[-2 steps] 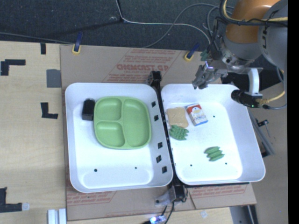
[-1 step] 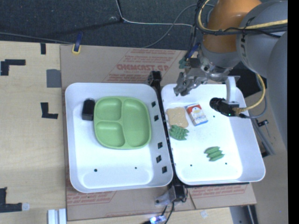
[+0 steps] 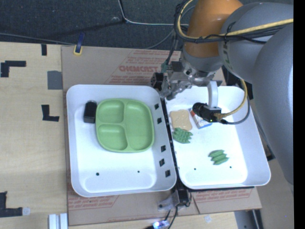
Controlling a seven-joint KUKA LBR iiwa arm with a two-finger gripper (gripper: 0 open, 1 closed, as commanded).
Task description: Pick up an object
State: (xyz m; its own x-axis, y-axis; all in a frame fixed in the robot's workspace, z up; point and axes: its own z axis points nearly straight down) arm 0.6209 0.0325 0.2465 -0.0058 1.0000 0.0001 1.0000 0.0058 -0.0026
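Two white bins (image 3: 78, 175) side by side on a cardboard sheet (image 3: 133, 66) over the wooden bench (image 3: 28, 142). Black tape marks (image 3: 12, 67) on the bench at left. Black cable (image 3: 125, 19) runs across the dark backdrop.

light: even, bright overhead | glare: white bins (image 3: 119, 182) slightly washed | shadows: soft, short | focus: mildly soft, grainy | top edge dim

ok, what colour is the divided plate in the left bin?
Light green, plain, no pattern. The divided plate shows best in the camera view, lying in the left bin.
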